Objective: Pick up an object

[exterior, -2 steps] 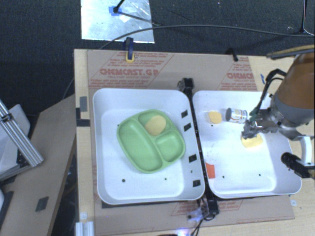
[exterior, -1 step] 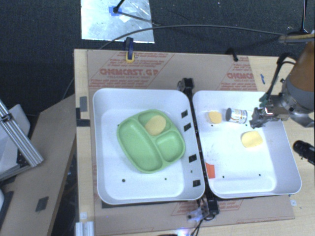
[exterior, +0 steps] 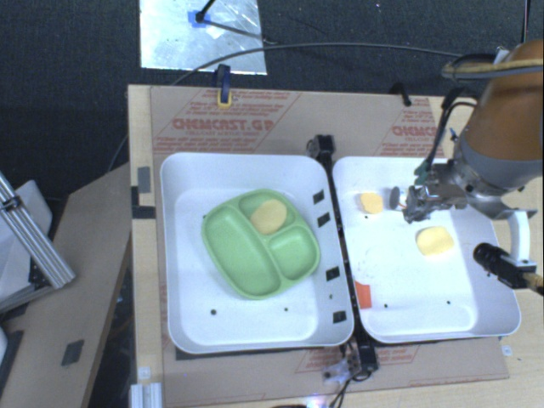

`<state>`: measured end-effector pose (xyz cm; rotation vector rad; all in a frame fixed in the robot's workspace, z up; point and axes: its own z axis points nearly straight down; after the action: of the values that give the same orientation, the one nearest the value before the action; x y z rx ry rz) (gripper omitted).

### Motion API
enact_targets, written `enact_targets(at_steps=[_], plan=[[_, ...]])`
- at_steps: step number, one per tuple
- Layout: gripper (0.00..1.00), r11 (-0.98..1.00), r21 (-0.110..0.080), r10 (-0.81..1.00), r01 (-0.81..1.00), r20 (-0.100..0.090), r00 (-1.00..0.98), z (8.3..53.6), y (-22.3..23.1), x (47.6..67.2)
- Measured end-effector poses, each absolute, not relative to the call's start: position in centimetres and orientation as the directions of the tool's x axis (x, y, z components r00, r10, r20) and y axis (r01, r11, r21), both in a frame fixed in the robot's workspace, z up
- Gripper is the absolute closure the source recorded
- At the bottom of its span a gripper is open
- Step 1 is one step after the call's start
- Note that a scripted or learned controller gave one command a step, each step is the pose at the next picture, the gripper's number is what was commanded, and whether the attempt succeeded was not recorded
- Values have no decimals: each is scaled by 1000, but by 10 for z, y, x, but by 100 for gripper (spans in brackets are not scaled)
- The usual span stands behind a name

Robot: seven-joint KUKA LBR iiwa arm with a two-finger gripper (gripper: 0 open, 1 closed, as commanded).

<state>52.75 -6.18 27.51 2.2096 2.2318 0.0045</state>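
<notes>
Grey arm (exterior: 501, 134) cut off — pincer (exterior: 414, 204) tips indistinct.

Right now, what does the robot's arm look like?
The arm is big and round, with an orange band at the top and grey below. Its tool is a small, shiny metal piece, and dark cables loop beside it.
</notes>
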Motion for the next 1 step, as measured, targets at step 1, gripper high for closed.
enact_targets(at_steps=[1], plan=[[100, 11, 1, 1000, 1000, 2, -11, 268, -3, 517]])
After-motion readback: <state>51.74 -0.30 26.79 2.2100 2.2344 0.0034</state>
